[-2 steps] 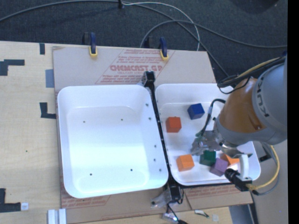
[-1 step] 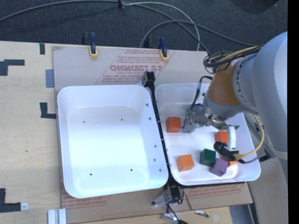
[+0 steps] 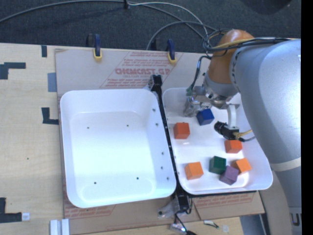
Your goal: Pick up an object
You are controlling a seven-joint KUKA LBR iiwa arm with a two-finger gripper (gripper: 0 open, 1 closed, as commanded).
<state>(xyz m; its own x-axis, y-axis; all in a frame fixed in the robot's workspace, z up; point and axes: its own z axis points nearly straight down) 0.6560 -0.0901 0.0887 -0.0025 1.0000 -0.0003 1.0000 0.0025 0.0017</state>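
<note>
The pincer [image 3: 194, 106] hangs low in the right bin [image 3: 264, 180], near its far end. The blue block [image 3: 205, 116] sits just beside the pincer, a bit to the right and toward the near side — so close they may be touching, though I can't be sure. It does not look to be between the metal tips. How wide the pincer is open I cannot tell; the arm's big grey body hides much of it. An orange block [image 3: 182, 130] lies near too, toward the near side and a little left. The blue one is the nearest thing to grab, I think — a small shift would reach it.
</note>
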